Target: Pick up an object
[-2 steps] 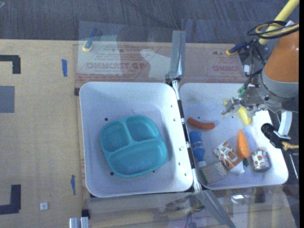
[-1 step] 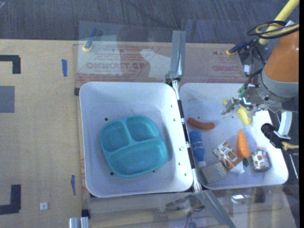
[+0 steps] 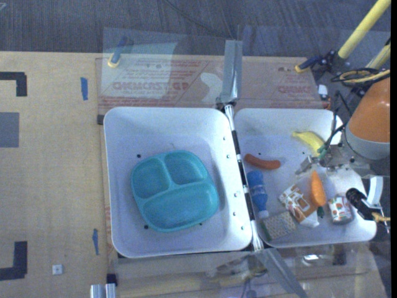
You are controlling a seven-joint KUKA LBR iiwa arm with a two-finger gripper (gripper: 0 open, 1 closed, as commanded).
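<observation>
Gripper sits right of centre in the right bin, just above the carrot and below the banana; grip state unclear. Teal divided plate in left bin.

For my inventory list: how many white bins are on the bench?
2. The left bin holds a teal tray; the right bin holds small items.
</observation>
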